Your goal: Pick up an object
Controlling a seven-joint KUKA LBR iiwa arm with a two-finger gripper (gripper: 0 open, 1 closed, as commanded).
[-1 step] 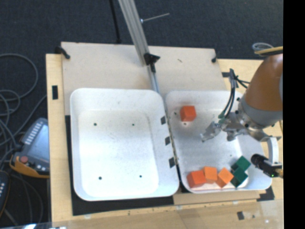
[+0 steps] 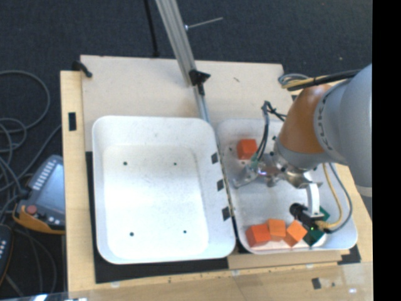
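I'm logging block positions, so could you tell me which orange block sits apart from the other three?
The orange block near the right bin's far wall sits alone; the other three cluster at its near edge.

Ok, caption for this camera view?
Arm reaching into right bin holding four orange blocks, left bin beside it.

Gripper (image 2: 245, 175) fingers' state indiscernible.
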